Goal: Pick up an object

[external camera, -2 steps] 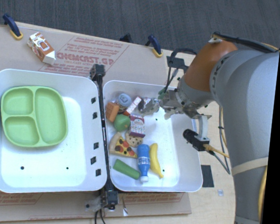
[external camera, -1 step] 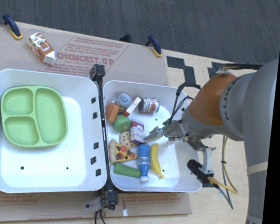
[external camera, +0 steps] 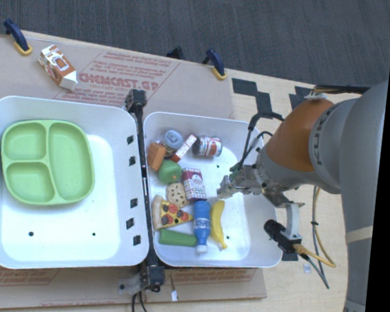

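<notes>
Objects for picking lie heaped in the right bin [external camera: 257, 252]: a banana [external camera: 218, 224], a blue bottle [external camera: 202, 224], a pizza slice [external camera: 173, 215], a red carton [external camera: 193, 183], a soda can [external camera: 209, 146], a green piece [external camera: 176, 238] and more, mostly crowded against its left wall. We read that clustering as the reason our arm reaches in from the bin's right side, where bare floor gives room to descend. Our pincer [external camera: 236, 184] hangs low over that bare patch, just beside the banana's upper end and the carton; whether it is spread or closed we cannot tell, and nothing shows in its grip. The left bin [external camera: 54, 241] carries a green divided tray [external camera: 47, 162], likely the drop side. A small carton [external camera: 57, 67] sits on the counter [external camera: 189, 82] behind.
</notes>
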You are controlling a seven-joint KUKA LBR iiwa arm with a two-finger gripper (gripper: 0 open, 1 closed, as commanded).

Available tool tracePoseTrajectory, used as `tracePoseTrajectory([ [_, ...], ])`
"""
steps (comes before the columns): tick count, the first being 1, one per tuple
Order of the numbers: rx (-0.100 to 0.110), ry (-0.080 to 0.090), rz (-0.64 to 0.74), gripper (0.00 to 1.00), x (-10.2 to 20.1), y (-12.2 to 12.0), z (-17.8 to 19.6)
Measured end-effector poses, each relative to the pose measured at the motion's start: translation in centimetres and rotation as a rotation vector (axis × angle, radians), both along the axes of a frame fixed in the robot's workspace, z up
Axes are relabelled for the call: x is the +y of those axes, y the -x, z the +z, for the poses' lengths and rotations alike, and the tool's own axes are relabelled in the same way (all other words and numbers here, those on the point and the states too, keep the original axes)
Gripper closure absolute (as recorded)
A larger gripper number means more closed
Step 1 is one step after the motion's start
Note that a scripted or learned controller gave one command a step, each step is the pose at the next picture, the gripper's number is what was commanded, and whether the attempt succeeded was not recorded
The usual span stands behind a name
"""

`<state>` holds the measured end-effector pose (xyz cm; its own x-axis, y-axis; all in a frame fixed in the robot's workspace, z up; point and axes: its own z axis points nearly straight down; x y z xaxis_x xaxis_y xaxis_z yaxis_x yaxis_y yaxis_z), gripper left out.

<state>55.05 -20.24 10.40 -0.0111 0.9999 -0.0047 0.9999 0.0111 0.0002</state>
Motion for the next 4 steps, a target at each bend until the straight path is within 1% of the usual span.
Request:
tracePoseTrajectory([
  [1,-0.001,-0.004,-0.008,1.0,-1.0,3.7,11.9],
  [2,0.0,-0.004,-0.005,1.0,-0.2,-0.6,15.9],
  [3,0.002,-0.004,-0.004,1.0,-0.8,-7.0,11.3],
  [4,0.003,-0.005,-0.004,1.0,4.5,-5.3,12.7],
])
